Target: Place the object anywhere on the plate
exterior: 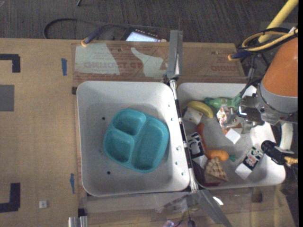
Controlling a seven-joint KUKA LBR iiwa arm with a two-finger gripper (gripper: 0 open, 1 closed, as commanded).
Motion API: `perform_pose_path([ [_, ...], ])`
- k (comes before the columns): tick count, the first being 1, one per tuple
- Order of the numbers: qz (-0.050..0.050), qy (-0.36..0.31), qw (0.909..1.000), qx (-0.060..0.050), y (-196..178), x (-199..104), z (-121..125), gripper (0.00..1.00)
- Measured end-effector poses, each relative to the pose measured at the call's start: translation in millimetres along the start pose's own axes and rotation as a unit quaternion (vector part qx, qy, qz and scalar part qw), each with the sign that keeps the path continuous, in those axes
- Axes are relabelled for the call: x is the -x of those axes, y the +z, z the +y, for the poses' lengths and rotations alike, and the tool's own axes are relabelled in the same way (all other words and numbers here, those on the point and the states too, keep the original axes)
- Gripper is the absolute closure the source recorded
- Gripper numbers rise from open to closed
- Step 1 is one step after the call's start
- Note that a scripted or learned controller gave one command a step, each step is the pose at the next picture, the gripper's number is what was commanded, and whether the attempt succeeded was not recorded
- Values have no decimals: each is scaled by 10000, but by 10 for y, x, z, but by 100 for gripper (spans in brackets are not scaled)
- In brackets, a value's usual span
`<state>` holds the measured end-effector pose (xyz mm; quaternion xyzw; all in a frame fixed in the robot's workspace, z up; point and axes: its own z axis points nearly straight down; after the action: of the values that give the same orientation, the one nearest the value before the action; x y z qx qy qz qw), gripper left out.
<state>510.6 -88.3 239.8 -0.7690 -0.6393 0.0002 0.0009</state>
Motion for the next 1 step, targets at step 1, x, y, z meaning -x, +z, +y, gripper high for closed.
perform_pose_path([
  [1, -3, -427, 9991, -7, 563, -464, -339, 100],
])
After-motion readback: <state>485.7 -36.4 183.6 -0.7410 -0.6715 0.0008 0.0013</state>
